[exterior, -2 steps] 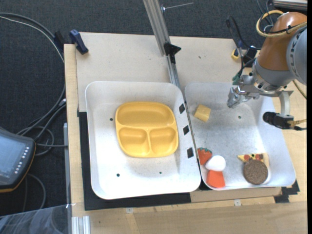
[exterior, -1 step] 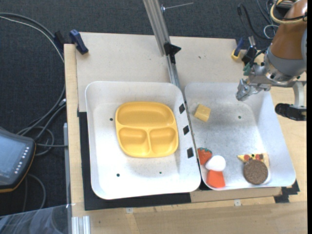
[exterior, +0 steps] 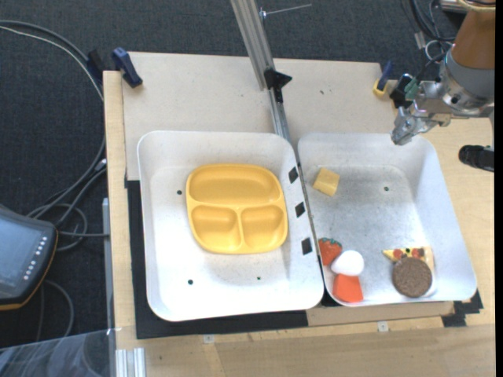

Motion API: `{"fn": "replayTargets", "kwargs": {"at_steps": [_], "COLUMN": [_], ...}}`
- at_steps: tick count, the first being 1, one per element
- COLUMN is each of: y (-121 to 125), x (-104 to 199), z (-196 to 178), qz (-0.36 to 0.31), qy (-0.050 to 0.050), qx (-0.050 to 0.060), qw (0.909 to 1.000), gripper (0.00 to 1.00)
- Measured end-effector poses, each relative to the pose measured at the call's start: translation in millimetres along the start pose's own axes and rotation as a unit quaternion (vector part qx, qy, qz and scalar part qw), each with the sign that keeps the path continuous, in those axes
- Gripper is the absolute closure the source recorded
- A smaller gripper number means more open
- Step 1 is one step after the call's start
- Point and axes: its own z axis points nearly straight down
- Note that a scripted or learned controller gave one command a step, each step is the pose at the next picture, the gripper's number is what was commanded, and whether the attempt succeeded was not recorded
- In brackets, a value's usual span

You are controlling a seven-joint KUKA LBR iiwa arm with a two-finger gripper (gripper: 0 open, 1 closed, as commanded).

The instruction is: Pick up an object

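Camera view, starting at the near rim of the right bin [exterior: 440,181]: a brown cookie [exterior: 413,276] lies flat in the near right corner, with a small pizza slice [exterior: 409,254] touching its far edge. Toward the near left corner sit a red strawberry [exterior: 329,250], a white egg-like ball [exterior: 348,263] and an orange piece [exterior: 348,288], bunched so that they touch. All look like light, stiff plastic toy food; the round ones would probably roll or slip. Farther back, a yellow cheese block [exterior: 327,181] stands alone near the divider. By my judgement it is the easiest pick: light, rigid, flat-sided, free all round, best pinched across two opposite faces.

Beside this, the left bin [exterior: 157,210] holds a yellow divided tray [exterior: 236,207], broad and shallow, awkward to pinch except at its rim.

At the far right corner of the right bin the gripper [exterior: 403,130] hangs over the rim, well apart from every object, with nothing between the jaws; whether they stand wide or narrow I cannot tell.

Both bins rest on a pale wooden desk [exterior: 196,93], with a metal post [exterior: 255,30] rising behind, dark carpet and loose cables around.
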Motion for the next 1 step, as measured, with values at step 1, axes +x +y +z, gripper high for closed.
{"fn": "replayTargets", "kwargs": {"at_steps": [1], "y": [8.5], "x": [62.4], "z": [7.1], "qz": [-0.003], "qy": [0.003], "qx": [0.005], "qw": [1.0000], "gripper": [1.00]}}
